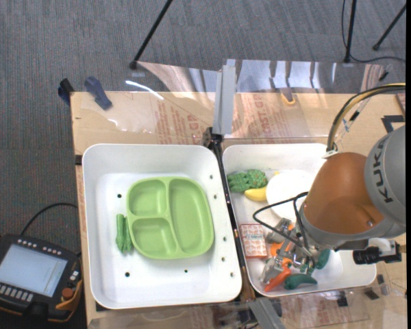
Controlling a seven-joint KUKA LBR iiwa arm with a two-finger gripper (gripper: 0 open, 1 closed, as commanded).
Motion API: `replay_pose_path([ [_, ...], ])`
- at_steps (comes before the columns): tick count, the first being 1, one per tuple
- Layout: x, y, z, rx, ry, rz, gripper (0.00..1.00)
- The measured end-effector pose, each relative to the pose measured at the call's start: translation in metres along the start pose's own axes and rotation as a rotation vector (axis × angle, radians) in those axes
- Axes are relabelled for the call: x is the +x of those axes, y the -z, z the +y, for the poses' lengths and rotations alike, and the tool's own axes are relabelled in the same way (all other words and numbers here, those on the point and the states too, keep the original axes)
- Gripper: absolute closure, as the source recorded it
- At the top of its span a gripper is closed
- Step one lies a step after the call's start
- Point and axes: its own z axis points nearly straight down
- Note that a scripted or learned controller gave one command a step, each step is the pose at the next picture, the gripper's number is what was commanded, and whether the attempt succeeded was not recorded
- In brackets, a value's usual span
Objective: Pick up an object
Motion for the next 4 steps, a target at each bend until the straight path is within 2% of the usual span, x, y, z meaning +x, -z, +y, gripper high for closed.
replay_pose_path([
  [2, -0.002, 0.0, -0.004, 0.001, 0.028, -0.002, 0.0],
  [3, 0.001, 0.0, 0.002, 0.0, 0.007, 0.0, 0.0],
  [4, -0.017, 0.0, -0.034, 0.001, 0.092, -0.003, 0.0],
])
